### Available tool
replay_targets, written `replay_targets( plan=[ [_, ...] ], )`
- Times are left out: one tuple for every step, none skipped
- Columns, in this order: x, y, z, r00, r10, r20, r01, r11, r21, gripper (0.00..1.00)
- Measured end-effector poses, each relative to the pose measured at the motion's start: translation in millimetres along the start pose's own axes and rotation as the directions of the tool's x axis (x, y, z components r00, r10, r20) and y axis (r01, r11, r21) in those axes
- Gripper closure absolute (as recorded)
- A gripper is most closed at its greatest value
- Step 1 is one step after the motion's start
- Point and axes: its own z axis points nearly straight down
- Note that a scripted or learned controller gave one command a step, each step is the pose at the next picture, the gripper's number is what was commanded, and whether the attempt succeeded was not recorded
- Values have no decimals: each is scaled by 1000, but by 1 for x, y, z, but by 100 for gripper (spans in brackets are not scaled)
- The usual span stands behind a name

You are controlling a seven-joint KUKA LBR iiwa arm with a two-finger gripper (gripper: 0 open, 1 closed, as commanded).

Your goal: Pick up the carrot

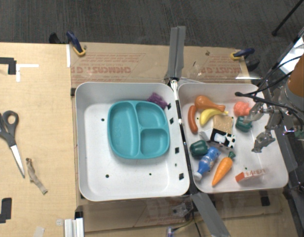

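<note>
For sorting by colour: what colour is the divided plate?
Teal divided plate, in the camera view.

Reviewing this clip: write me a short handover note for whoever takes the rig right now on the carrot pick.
Tool: above the right side of the right white bin, nothing visibly held.
Orange toy carrot with green top: lying near the bin's front, beside the blue-capped small plastic bottle, apart from the tool.
Done: no grasp yet.
Left: move over the carrot, descend, grip, lift.
</note>
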Motion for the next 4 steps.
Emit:
replay_targets(
  plan=[
    [13, 17, 101, 996, 94, 0, -94, 996, 0, 0],
    [62, 98, 102, 1000, -16, -2, 16, 1000, -1, 0],
    [54, 100, 101, 945, -326, 1, 326, 945, 0, 0],
    [45, 91, 100, 748, -663, 3, 663, 748, 1, 0]
  ],
)
